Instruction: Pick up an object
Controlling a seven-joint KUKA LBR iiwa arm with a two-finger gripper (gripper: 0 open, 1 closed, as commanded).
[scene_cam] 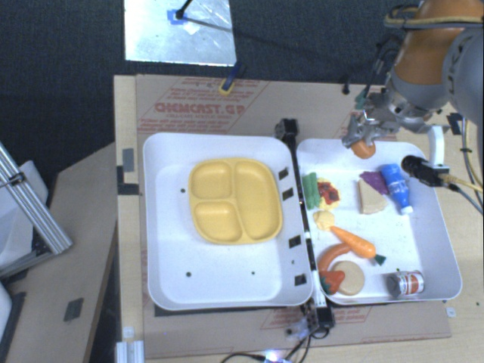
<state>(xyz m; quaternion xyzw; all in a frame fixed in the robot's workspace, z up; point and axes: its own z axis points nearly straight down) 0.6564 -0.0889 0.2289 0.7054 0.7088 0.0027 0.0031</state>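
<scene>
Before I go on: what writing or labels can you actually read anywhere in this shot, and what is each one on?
"CHEMCAST GP", red print, somewhat blurred: on the brown sheet under the bins, behind the left bin.
Smaller red lines above and below it: too blurred to read.
Red print on the sheet's front edge: too blurred to read.
Small can in the right bin: red and white label, unreadable.
Blue bottle: no legible text.

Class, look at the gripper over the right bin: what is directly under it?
Under the gripper sits a small orange object, at the far side of the right bin. Its upper part is covered by the gripper, so its full shape cannot be seen.
</scene>
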